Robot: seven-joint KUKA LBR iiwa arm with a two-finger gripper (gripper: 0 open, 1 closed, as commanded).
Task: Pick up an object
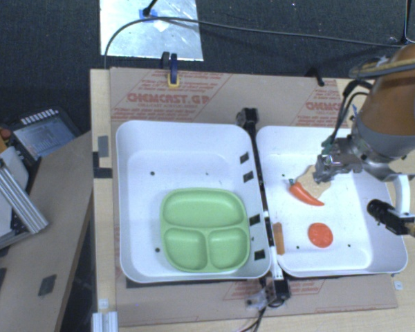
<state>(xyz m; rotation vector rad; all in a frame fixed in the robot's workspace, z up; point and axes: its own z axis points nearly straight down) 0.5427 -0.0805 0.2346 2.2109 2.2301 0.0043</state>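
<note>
The orange chili-shaped plastic pepper [306, 194] lies mid right white bin [384, 258], with the gripper [325, 170] at its 1 o'clock. Reach step, I'd guess; can't tell the jaws' state. Next move needs lowering squarely over it.

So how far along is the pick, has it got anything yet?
Done: the arm has reached into the right bin, with the gripper low over the upper end of the orange pepper. In hand: nothing that I can see; the pepper lies on the bin floor. Left: grasp and lift. The red round piece and the green divided plate in the left bin lie apart from the gripper.
</note>
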